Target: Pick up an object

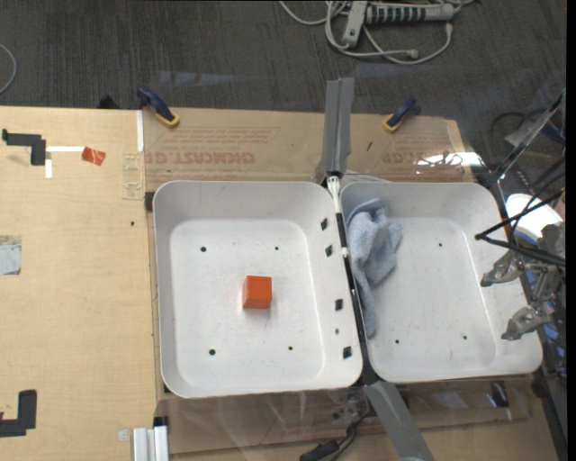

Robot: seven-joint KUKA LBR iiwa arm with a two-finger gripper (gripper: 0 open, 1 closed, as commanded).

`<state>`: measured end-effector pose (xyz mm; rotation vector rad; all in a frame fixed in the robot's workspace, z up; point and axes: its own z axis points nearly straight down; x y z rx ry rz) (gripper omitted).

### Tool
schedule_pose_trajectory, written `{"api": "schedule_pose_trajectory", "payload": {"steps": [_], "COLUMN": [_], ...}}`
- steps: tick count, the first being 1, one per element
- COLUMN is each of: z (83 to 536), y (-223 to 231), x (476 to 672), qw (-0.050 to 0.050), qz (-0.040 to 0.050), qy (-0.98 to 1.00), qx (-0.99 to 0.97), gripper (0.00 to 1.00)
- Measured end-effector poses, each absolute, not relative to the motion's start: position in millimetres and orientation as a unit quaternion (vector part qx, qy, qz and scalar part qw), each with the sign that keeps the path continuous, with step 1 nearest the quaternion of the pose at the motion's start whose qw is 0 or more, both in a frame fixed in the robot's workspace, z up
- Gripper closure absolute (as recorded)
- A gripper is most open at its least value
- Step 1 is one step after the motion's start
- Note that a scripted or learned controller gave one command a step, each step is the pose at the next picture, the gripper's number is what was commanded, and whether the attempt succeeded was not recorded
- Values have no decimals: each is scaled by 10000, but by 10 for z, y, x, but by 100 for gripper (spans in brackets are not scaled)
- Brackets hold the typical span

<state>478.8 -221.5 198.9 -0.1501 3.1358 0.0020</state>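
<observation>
An orange-red cube (257, 293) lies on the floor of the left white bin (180, 351), a little left of its middle. A crumpled grey-blue cloth (372, 246) rests in the right bin (450, 360), against its left wall. My gripper (504, 304) reaches in over the right bin's right rim, far from both objects. Its two metal fingers (497, 275) are spread apart, so it is open with nothing between them.
A grey divider bar (338, 126) runs between the bins at the back. Clamps (158, 106) hold brown cardboard behind the bins. A wooden board (72, 270) lies to the left, and cables (378, 27) lie on the dark floor at the top.
</observation>
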Motion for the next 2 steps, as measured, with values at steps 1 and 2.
{"api": "schedule_pose_trajectory", "payload": {"steps": [1, 2], "z": [2545, 2257], "y": [-2220, -2214], "x": [5109, 4841], "qw": [28, 15], "qz": [-4, 4], "qy": [9956, 9821], "qx": [-935, -1881], "gripper": [0, 0]}}
